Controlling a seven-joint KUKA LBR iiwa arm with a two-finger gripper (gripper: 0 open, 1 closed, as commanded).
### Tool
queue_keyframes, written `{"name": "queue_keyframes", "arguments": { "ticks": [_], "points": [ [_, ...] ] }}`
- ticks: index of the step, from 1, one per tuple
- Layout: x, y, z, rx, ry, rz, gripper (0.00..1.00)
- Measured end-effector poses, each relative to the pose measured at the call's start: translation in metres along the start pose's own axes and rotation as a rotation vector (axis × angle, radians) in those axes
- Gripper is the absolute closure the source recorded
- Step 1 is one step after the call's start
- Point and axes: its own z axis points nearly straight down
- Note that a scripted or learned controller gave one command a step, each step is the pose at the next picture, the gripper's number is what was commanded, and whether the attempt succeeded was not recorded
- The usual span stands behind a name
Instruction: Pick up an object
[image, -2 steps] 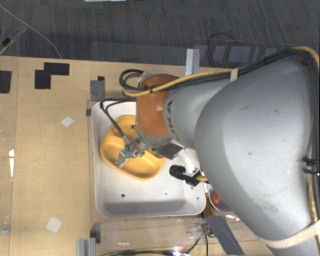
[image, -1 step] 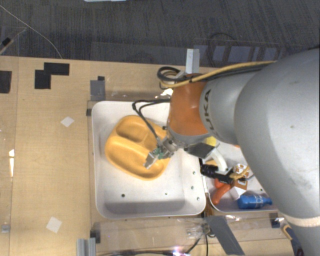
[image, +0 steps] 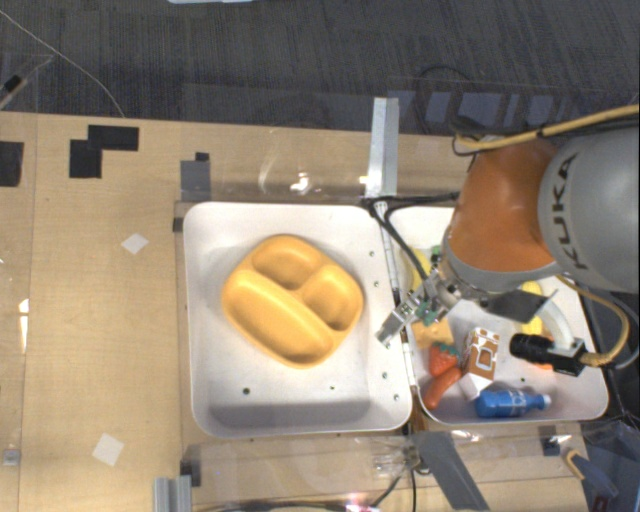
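The only writing I could read was "KUKA", in dark letters running down the grey casing of the arm (image: 575, 215), beside its orange band. A small orange-and-white carton (image: 482, 352) in the right bin carried a printed pattern, but I could not make out any words on it.

The left bin (image: 215, 400) held one thing: a yellow divided plate (image: 290, 298) with three compartments, lying a little left of the bin's middle and tilted against the bin's edges. The right bin (image: 590, 395) held a jumble. Along its near wall lay a blue bottle (image: 508, 403) on its side. Just left of it was an orange carrot-shaped toy (image: 444, 372), touching the carton. Behind the wrist I saw bits of yellow and green, too covered for me to name.

The gripper (image: 405, 318) sat low over the rim shared by the two bins, its metal tip pointing toward the left bin. From my view I could not tell how wide it stood, nor whether it had hold of anything; something small and green showed right beside it, but I could not say that it was gripped.

The arm's bulk covered most of the right bin's far half, and a black cable connector (image: 545, 350) lay across the bin's right side.
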Motion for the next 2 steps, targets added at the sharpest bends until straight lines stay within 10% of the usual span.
{"name": "queue_keyframes", "arguments": {
  "ticks": [2],
  "points": [
    [0.027, -0.014, 0.008, 0.008, 0.008, 0.28, 0.0]
  ]
}}
